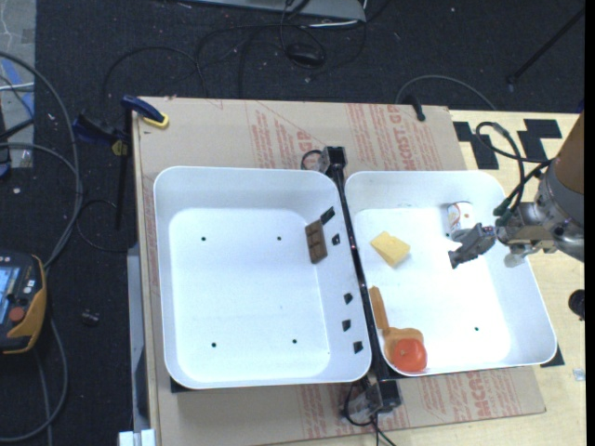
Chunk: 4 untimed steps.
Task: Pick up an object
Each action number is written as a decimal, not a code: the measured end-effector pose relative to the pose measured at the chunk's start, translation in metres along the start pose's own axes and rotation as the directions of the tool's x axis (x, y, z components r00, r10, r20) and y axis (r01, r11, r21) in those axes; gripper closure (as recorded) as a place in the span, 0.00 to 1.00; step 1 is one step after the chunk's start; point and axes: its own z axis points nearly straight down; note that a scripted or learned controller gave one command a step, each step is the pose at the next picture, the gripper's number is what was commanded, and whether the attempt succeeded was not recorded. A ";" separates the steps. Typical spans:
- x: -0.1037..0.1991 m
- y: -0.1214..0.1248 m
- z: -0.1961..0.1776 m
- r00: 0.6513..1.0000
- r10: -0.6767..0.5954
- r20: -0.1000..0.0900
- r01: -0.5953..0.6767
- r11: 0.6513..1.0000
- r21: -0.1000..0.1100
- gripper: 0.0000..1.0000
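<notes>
- My gripper point(472, 245) hangs over the right bin point(521, 295), near its far right side; at this slant I cannot tell its state, and nothing shows in it.
- Candidates: a small white-and-brown object point(456, 216) just beside my gripper, a yellow block point(390, 248) toward the divider, and an orange-red spoon-like piece point(402, 342) at the near left corner.
- A brown bar point(316, 242) lies in the left bin point(186, 249).
- Risk, as I judge it: descending here lands between things and grabs nothing, or nudges the small object against the wall.
</notes>
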 end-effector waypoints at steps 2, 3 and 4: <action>0.012 0.036 0.049 1.000 -0.001 -0.001 0.001 1.000 0.002 0.00; 0.012 0.049 0.068 1.000 0.000 0.000 0.000 1.000 0.002 0.00; -0.003 0.068 0.114 1.000 0.001 0.000 -0.001 1.000 0.004 0.00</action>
